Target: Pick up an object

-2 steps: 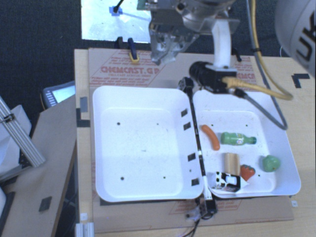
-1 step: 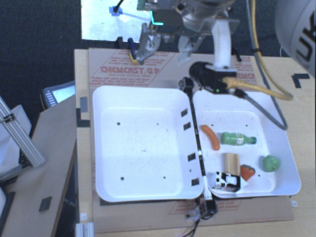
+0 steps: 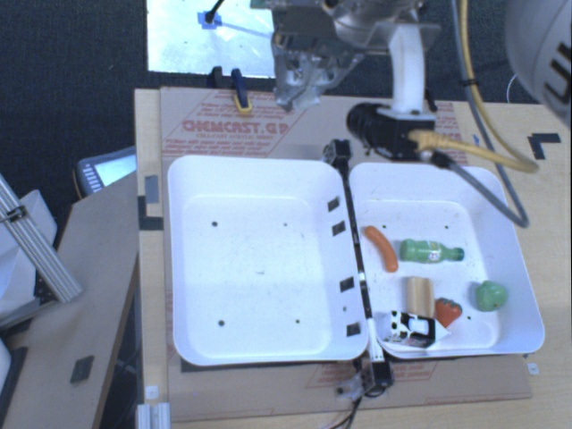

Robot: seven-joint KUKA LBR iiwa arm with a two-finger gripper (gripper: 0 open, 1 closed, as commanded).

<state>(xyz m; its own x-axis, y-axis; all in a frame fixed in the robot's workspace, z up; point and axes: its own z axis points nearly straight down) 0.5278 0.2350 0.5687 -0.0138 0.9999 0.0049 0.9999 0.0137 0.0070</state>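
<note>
The jaws (image 3: 295,83) hang high above the table's (image 3: 152,239) far edge, behind the left bin (image 3: 192,172); I cannot tell whether they are parted. Every object lies well below and to their right in the right bin (image 3: 509,213): an orange sausage (image 3: 382,248), a green bottle (image 3: 430,252), a wooden block (image 3: 419,295), a strawberry (image 3: 448,311), a green ball (image 3: 490,296) and a black-and-white carton (image 3: 409,329).

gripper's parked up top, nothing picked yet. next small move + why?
Probably swing the gripper toward the right bin and over the orange sausage. The gripper hangs beyond the bins' far edge, and the sausage lies apart from the other items.
</note>
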